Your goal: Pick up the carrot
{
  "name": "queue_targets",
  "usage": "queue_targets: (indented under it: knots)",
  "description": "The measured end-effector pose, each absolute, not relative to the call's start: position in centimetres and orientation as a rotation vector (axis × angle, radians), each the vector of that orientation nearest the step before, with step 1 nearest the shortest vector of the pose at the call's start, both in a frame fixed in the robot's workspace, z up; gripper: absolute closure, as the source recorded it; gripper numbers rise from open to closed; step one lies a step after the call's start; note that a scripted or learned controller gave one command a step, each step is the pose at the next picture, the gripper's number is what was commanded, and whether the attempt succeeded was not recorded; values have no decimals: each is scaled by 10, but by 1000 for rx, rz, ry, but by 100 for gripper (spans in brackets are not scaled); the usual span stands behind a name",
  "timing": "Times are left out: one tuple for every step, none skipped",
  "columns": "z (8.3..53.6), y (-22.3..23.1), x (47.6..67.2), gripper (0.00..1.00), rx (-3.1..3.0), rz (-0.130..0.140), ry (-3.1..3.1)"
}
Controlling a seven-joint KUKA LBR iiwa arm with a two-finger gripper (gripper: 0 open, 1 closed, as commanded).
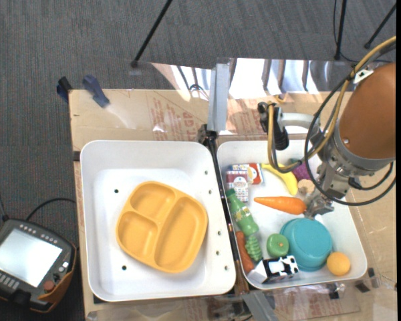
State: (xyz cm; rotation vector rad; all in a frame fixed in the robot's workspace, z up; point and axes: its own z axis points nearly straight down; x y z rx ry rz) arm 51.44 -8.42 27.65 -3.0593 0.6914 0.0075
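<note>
white bins first: the right bin (358, 241) bears the clutter, and i see my arm (367, 116) reaching over its right half. gripper (319, 200) sits at the carrot's thick end; whether its fingers are open i cannot tell. the carrot (281, 204) lies flat mid-bin beside the teal bowl (307, 243), long axis running left from the gripper, tip pointing left.

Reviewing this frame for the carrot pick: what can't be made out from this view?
- Gripper: its fingers sit behind the wrist hardware, so any contact with the carrot is unclear.
- Purple item by the banana: partly covered by the arm.
- Small carton: print too small to read.
- Second orange piece: tucked under the green vegetable.
</note>
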Motion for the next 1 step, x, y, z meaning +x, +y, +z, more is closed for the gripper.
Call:
queue_targets:
  knots:
    - [297,-128,494,100,-3059,6,704]
